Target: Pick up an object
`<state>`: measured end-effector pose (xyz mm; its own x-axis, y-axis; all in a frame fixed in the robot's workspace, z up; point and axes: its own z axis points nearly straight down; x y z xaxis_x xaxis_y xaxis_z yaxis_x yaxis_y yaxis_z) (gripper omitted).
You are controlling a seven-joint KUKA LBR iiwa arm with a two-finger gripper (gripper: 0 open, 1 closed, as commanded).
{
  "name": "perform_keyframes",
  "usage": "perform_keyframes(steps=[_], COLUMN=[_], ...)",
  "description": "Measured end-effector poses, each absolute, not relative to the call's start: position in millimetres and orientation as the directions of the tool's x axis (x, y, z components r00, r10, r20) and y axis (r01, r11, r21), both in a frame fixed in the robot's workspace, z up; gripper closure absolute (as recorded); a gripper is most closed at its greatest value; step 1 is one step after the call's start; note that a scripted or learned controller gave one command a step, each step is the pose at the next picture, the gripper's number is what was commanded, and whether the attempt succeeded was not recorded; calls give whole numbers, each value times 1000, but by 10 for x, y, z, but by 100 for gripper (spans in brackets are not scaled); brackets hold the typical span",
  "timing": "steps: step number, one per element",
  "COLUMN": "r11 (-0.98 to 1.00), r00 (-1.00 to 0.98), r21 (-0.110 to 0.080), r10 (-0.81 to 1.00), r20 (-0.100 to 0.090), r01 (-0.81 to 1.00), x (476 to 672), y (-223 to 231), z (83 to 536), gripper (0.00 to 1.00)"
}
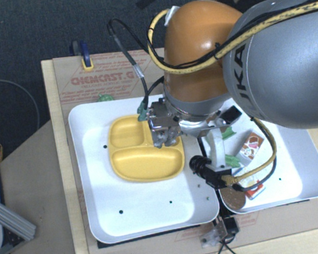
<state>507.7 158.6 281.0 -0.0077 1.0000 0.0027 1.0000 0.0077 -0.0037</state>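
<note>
The arm [242, 54] fills the upper right of the frame, reaching over the seam between the two white bins. The gripper [164, 130] is seen at frame centre, lowered to the right edge of the yellow divided tray [143, 157], which lies in the left bin [100, 207], centre-left of frame. Gripper state cannot be told: the tips are masked by the wrist body and cabling.

No object is seen lifted. The tray appears to rest flat on the bin floor, so the pick is judged not yet done; at most an approach or grasp attempt at the tray rim is under way. Closing, lifting and clearing the bin are left.

In the right bin [310, 173], partly hidden under the arm, a small printed carton [250, 145], a green piece [231, 160] and a brown round item [233, 199] are seen at lower right of centre. These are untouched, as far as can be told.
</note>
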Motion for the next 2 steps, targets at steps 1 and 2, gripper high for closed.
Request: perform_keyframes(steps=[1, 2], r11=[-6, -4], r00=[6, 4], r21=[4, -6], r10=[1000, 1000], r20=[0, -2], r01=[1000, 1000], x=[4784, 5253], y=[911, 660], z=[3450, 2595], gripper=[100, 100])
